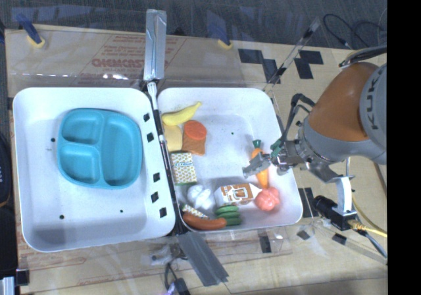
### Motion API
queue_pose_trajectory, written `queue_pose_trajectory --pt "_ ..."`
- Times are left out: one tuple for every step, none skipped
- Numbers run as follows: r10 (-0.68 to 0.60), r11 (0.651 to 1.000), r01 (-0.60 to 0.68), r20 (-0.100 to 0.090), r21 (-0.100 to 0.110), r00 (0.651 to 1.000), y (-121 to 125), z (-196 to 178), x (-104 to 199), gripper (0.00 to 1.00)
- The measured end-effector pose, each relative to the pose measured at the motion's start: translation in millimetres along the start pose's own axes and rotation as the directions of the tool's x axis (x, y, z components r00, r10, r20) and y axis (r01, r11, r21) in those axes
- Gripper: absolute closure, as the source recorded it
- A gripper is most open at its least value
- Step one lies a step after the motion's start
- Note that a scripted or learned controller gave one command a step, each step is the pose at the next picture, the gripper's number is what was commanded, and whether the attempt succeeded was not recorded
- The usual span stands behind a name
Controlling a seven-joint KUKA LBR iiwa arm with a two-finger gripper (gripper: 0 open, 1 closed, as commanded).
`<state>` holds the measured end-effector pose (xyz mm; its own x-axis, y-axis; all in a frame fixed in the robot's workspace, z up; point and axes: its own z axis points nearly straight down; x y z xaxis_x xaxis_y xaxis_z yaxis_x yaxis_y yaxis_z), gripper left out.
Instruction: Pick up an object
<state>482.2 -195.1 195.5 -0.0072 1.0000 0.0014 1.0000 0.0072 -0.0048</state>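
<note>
Seen from above the bench, which carries two shallow white bins side by side. The left bin holds a blue sectioned plate, lying flat toward its far half. The right bin holds the loose objects. The arm, grey with an orange band, reaches in from the right; part of the maker's lettering, "KU", reads on its grey shell. A clear sheet behind the bins bears red print, too faint to read whole.

Objects in the right bin, larger first: a yellow banana near the far left corner; an orange-red block just beside it; a patterned packet against the divider; a small printed carton, its label illegible; a sausage-like brown piece along the near wall; a pink round fruit near the right wall; a carrot with a green top.

The gripper sits at the carrot, near the bin's right wall. Whether its fingers are spread or closed, I cannot tell; the carrot lies on the bin floor.
</note>
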Motion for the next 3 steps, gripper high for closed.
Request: queue_pose_trajectory --pt "-0.045 0.999 0.045 -0.002 -0.018 0.999 34.2 95.9 -10.8 0.00" --pt "-0.121 0.993 0.121 0.001 -0.004 0.993 86.9 73.7 -1.1 0.00" --pt "-0.142 0.990 0.142 0.000 -0.001 0.990 61.5 82.1 -2.5 0.00"
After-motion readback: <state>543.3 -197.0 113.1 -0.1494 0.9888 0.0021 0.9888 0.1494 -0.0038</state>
